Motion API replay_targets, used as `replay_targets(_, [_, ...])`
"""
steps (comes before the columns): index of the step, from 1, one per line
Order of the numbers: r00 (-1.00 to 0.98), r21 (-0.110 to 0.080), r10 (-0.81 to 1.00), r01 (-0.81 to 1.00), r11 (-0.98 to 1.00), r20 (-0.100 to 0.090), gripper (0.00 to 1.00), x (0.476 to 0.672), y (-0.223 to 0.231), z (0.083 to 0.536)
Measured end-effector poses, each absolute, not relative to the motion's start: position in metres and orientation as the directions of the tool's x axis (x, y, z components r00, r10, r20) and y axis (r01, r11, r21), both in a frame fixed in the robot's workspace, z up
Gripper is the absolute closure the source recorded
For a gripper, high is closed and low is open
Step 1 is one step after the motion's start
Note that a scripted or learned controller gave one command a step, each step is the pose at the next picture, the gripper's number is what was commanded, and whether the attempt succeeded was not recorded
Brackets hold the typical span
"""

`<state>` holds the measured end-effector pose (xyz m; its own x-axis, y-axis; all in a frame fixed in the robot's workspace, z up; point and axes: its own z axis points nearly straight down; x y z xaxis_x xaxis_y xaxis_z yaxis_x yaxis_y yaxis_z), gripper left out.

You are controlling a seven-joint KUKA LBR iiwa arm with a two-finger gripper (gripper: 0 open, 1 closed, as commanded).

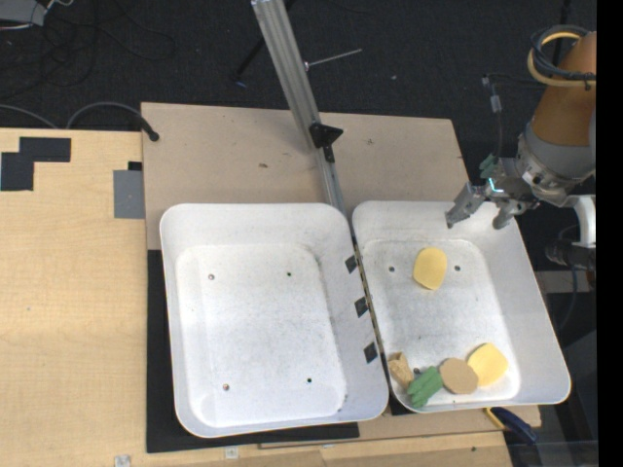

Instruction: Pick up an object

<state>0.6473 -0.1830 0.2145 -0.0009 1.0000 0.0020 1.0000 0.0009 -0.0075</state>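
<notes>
My gripper (pixel 482 212) hovers over the far right corner of the right bin (pixel 516 290), its two fingers spread apart with nothing between them. A pale yellow lump (pixel 430 268) lies in the middle of that bin, below and left of the gripper. At the bin's near edge sit a brighter yellow piece (pixel 488 364), a tan round disc (pixel 458 376), a green object (pixel 424 387) and a small tan chunk (pixel 399 368), all close together.
The left bin (pixel 258 314) stands beside the right one, joined by black clips (pixel 361 305). A slanted metal rail (pixel 292 76) rises from the back between the bins. A wooden bench top lies to the left.
</notes>
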Motion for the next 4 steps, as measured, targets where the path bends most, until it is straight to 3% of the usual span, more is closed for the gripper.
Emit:
replay_targets(1, [-0.004,-0.003,1.0,1.0,0.004,0.0,0.0,0.648,-0.183,0.218])
replay_targets(4, [-0.002,-0.004,1.0,1.0,0.002,0.001,0.0,0.647,-0.185,0.09])
